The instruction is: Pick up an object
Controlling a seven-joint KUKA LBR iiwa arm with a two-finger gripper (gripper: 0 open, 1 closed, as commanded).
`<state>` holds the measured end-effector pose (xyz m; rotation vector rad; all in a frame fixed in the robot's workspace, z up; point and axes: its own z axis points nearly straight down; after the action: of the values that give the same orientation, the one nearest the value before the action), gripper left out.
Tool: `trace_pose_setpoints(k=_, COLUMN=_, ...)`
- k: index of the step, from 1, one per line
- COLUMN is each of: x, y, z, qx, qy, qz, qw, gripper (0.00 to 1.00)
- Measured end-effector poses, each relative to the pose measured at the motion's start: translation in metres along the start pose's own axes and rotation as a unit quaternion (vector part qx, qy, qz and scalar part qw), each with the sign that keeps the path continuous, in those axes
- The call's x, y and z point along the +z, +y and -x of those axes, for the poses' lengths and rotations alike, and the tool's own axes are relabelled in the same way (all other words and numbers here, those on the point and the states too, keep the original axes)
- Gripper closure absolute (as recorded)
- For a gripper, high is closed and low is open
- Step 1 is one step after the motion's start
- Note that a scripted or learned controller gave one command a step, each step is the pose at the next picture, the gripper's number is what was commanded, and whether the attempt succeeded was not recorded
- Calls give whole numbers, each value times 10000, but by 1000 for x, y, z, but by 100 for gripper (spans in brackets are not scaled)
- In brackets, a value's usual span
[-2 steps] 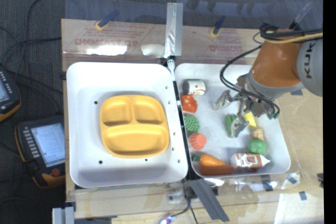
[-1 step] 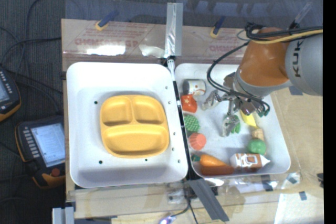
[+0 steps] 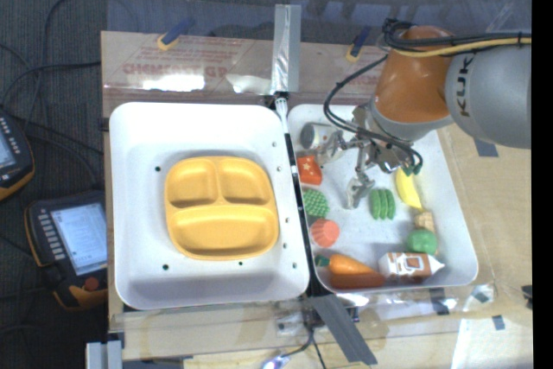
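One tool [image 3: 359,188], fingers apart, nothing held, w/ green pod [image 3: 382,203] just beside.

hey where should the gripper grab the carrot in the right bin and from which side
Grip the carrot across its thick orange middle, coming straight down from above. It lies flat along the bin's near wall, tip toward the carton, so close the fingers across its width, not its length. The near wall looks tight.

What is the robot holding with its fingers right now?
Nothing. The gripper hangs over the right bin beside the green pickle, with no toy between its fingers.
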<state>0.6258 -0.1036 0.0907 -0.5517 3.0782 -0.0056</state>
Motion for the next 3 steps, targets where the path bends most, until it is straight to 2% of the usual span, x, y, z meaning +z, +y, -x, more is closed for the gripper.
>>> trace_pose_setpoints(k=1, x=0, y=-49, z=-58, qx=-2214, qy=7, qz=-1, qw=9752, gripper=0)
trace_pose_setpoints(k=2, x=-12, y=-48, z=-55, qx=-2201, qy=-25, qz=-9, qw=9755, gripper=100)
trace_pose_setpoints(k=3, x=-12, y=-48, z=-55, qx=-2203, qy=-26, qz=-6, qw=9754, gripper=0)
